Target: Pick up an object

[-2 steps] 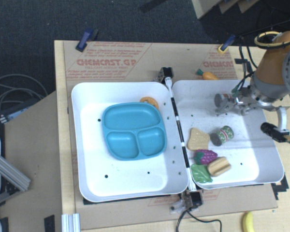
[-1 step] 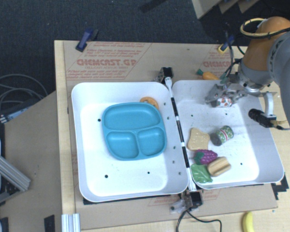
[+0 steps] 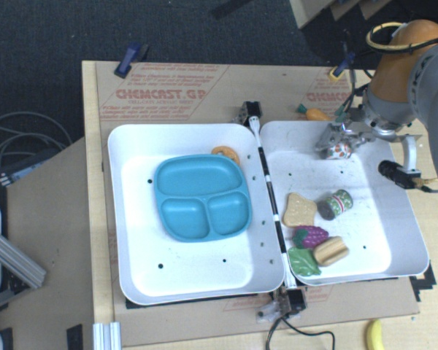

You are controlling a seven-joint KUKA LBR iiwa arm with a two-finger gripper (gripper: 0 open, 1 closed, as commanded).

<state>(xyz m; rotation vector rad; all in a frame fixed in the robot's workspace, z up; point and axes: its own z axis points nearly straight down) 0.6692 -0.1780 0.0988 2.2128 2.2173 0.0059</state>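
Observation:
My gripper (image 3: pixel 334 146) hangs low over the back edge of the right bin (image 3: pixel 394 224). A small white and red thing (image 3: pixel 342 151) sits right at its tip, and I cannot tell if it is held. Further forward in that bin lie a slice of bread (image 3: pixel 300 208), a small can (image 3: pixel 336 203) on its side, purple grapes (image 3: pixel 311 235), a green leaf (image 3: pixel 302 261) and a tan bread roll (image 3: pixel 331 251). The left bin (image 3: pixel 131 195) holds a blue divided plate (image 3: pixel 203 196) with an orange-brown ring (image 3: pixel 225 152) behind it.
On the bench behind the right bin lies a small orange piece (image 3: pixel 315 112). A blue clip (image 3: pixel 131 59) sits at the bench's back left corner, and a yellow thing (image 3: pixel 374 335) lies at the front right. The arm stands over the right bin's back right corner.

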